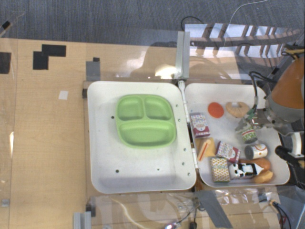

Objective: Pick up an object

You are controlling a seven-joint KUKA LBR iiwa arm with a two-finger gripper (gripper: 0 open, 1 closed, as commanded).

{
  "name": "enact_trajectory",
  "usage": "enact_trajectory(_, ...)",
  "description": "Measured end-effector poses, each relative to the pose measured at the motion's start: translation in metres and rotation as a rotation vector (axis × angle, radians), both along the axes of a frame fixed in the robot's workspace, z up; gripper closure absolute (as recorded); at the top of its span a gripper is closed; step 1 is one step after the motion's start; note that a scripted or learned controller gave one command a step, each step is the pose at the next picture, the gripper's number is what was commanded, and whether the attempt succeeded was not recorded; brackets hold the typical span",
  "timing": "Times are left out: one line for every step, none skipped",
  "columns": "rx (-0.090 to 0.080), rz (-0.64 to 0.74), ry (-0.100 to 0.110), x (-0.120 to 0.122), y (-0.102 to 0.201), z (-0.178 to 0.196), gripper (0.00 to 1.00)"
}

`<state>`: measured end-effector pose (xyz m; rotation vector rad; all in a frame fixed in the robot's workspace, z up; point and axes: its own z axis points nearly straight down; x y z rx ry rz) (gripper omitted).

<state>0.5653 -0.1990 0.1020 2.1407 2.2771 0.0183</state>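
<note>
My gripper (pixel 249 123) hangs low over the right side of the right bin (pixel 205 97), at the end of the grey arm with the orange band (pixel 291 86). Directly under it, a small greenish can (pixel 249 135) stands on the bin floor; I cannot tell whether the gripper touches it. Around it lie a tan bagel (pixel 237 109), a red disc (pixel 216 109), a white can with red print (pixel 256 151) and a red-and-white packet (pixel 227 150).
Also in the right bin are a small carton (pixel 199 124), an orange-yellow stick (pixel 206 148), a checked box (pixel 219 169), a black-and-white cow toy (pixel 243 170) and orange pieces (pixel 263 171). A green divided plate (pixel 145 120) lies in the left bin (pixel 102 166).
</note>
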Motion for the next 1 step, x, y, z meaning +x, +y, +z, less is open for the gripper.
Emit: enact_trajectory(0.002,0.005,0.013,0.0367,0.0524,0.0823,1.0)
